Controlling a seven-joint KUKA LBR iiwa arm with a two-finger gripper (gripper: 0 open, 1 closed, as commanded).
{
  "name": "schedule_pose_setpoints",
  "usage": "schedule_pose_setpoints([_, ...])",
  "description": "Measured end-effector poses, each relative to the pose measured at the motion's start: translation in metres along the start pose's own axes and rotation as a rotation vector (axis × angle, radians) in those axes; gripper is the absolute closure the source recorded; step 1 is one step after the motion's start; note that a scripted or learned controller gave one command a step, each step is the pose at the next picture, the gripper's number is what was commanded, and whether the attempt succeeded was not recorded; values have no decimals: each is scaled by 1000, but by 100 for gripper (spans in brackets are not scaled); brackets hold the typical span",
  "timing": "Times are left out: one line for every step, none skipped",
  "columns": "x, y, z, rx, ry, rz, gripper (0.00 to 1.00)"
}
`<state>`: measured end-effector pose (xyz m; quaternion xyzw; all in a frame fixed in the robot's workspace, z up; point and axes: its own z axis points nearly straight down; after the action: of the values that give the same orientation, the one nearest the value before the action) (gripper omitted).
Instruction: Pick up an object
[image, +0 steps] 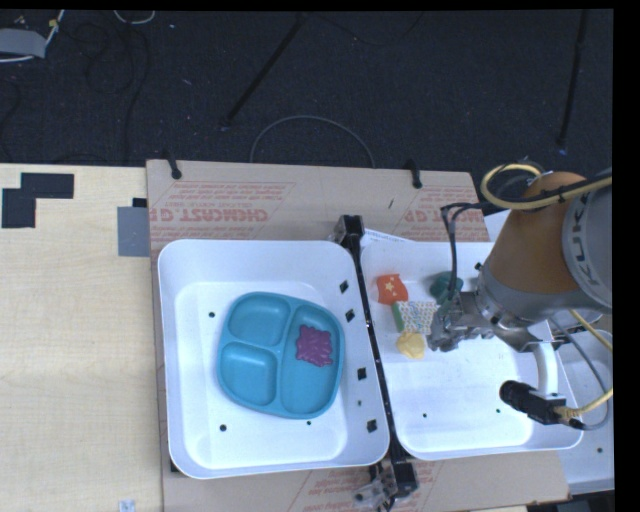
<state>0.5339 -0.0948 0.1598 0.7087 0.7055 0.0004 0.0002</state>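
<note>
Two shallow white plastic bins with rounded corners sit side by side on a sheet of brown cardboard printed with red lettering, which lies on the pale wood-grain surface (70, 330). The left bin (190, 440) holds a glossy turquoise plastic plate (262, 352), rounded in outline and moulded into three compartments. A small magenta lump with a bumpy, crumpled texture (314, 345) lies in the plate's right-hand compartment.

In the right bin (450, 435), a cluster of small things lies near the upper left of its floor. A flat orange-red block with a white patch (391, 289) sits closest to the divider. Just below it is a pale piece with a fine dotted or mesh-like pattern and a green edge (414, 317), and below that, touching or nearly touching it, a smooth rounded yellow lump (411, 345). A dark teal object (443, 288), whose shape is hard to read, lies to the right of the orange block.

The gripper (447, 333), dark grey metal, is down in the right bin just right of the patterned piece and the yellow lump. Whether it is spread or closed cannot be told, nor whether it has hold of anything
</note>
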Motion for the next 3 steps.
schedule_pose_setpoints([-1, 1, -53, -1, 0, -5, 100])
schedule_pose_setpoints([58, 17, -52, 3, 2, -10, 100])
schedule_pose_setpoints([107, 45, -63, 1, 0, -9, 100])
